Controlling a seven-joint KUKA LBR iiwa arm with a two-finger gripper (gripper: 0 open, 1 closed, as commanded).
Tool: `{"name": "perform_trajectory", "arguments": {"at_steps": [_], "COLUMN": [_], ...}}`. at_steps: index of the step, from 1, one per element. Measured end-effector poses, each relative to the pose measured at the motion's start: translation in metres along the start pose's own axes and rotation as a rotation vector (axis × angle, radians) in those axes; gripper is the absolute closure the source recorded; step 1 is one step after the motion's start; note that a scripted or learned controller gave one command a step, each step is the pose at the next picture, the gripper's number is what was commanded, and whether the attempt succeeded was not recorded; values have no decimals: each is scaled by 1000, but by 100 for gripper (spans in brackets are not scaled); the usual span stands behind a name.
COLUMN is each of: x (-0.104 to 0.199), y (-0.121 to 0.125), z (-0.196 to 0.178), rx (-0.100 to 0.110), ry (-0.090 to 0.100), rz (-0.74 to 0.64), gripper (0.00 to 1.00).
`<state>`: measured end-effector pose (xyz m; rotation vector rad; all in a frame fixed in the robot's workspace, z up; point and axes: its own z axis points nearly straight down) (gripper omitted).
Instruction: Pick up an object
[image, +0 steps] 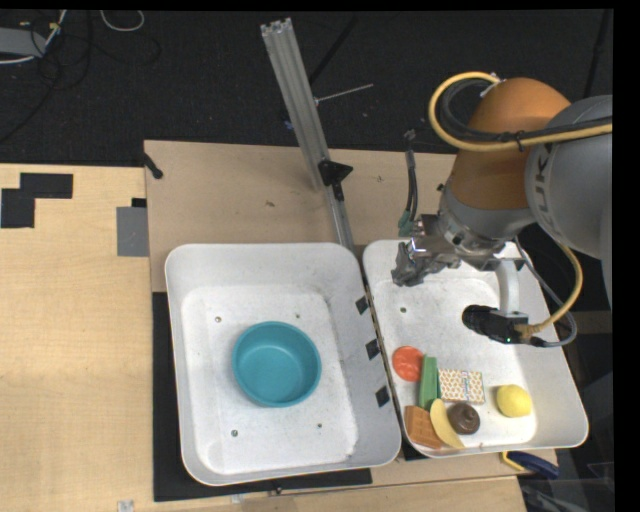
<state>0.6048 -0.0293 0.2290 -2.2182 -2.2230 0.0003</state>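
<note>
My gripper (407, 268) hangs over the far left part of the right bin (560, 425), with nothing seen between its fingers. Along the bin's near edge lies a cluster of small items: a red-orange ball (406, 362), a green stick (429, 381), a patterned square packet (461, 386), a yellow lemon-like piece (514, 401), a dark brown round piece (463, 418), a yellow banana-shaped piece (443, 422) and an orange-brown piece (424, 429). The gripper stands well behind this cluster, apart from all of it.
The left bin (190, 290) holds a teal bowl (277, 363). A metal rail (305, 110) slants up from between the bins at the back. A black cable fitting (495, 323) hangs over the right bin's middle. Black clips (372, 348) line the bins' shared edge.
</note>
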Motion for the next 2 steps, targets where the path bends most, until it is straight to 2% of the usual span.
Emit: {"name": "perform_trajectory", "arguments": {"at_steps": [1,2], "x": [45,91], "y": [-27,-49], "z": [-7,5], "rx": [-1,0], "ry": [0,0], "rz": [0,0], "gripper": [100,100]}}
